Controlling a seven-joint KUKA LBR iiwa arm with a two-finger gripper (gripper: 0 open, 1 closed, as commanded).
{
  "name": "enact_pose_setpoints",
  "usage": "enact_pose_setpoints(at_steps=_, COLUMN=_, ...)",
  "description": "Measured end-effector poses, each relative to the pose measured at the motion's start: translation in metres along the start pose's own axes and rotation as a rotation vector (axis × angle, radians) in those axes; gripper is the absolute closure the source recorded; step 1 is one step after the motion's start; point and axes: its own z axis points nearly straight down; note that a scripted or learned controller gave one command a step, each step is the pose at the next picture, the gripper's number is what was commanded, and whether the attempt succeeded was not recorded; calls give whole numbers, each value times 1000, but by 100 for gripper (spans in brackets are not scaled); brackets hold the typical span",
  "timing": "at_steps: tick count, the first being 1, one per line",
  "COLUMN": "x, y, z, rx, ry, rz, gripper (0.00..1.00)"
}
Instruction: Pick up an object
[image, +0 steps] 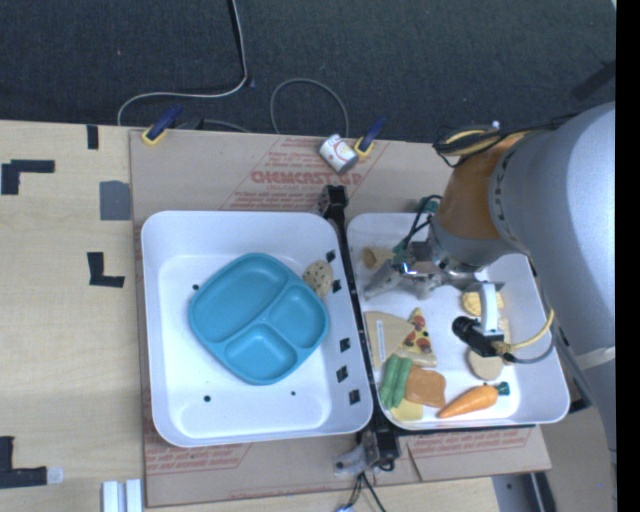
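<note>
Toy food pieces of mixed colour and moulded plastic: lying mostly in the right shallow white bin (535, 385), clustering from about 6 to 9 o'clock of its floor.

Starting at the left: sitting in the left shallow white bin (160, 300), a blue three-compartment plastic plate (260, 318), with a small speckled beige cookie-like disc (318, 275) resting just beside its 2 o'clock edge, close to the bin wall.

Crossing into the right bin: a small tan lump (372, 258) lying at about 10 o'clock, a pale beige wedge (383, 328) touching a triangular pizza slice (418, 337), a green ridged pod (395, 378) leaning against an orange square slab (427, 388), and an orange carrot with a green tip (468, 401) lying at 6 o'clock.

Hovering low near the tan lump, at roughly 10 o'clock: the two-finger gripper (395, 275), carrying nothing visible; not possible to tell whether spread or closed.

Looming at 2 o'clock: the grey arm with the orange band (560, 200).

Risking, judging from here: closing on air beside the small lump, nudging it against the wall, scraping the divider between the bins, or pinching two touching pieces at once and dropping both while lifting.
</note>
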Motion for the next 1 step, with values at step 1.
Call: enact_pose_setpoints(at_steps=1, x=-17, y=-86, z=-1, rx=0, ry=-1, rz=7, gripper=0)
